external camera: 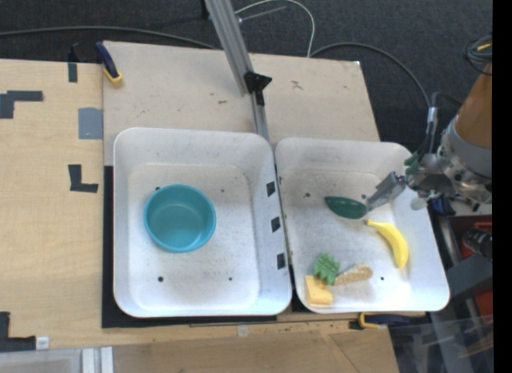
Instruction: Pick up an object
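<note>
While the grey metal gripper point(382, 194) reaches over the right shallow white plastic bin point(416, 295), whether it is open or closed cannot be told. Its tip sits just beside a dark green spoon-shaped object point(346, 206), near a curved smooth yellow banana point(392, 241). A round teal plastic bowl point(180, 218) rests in the left white bin point(128, 203).

You get bright, even overhead light; the white bins point(200, 143) show slight glare, shadows stay soft, and detail looks mildly blurred.
</note>
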Tool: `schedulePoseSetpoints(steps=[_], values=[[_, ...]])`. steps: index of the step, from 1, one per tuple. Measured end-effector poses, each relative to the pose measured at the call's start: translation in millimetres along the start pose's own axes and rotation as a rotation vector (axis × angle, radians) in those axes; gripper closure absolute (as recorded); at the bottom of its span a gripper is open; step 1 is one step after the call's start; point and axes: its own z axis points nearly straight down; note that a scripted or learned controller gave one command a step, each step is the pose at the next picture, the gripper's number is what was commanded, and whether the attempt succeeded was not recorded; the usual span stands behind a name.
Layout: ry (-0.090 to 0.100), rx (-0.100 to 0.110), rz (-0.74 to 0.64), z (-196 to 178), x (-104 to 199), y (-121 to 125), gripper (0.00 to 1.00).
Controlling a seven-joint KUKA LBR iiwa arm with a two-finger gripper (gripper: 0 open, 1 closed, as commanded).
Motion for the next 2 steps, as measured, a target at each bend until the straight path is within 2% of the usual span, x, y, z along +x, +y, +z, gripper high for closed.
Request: schedulePoseSetpoints(steps=[1,2], values=[[0.0,0.0,0.0,0,0,0,0.0],[0.001,0.007,0.002,64,0,-3,0.0]])
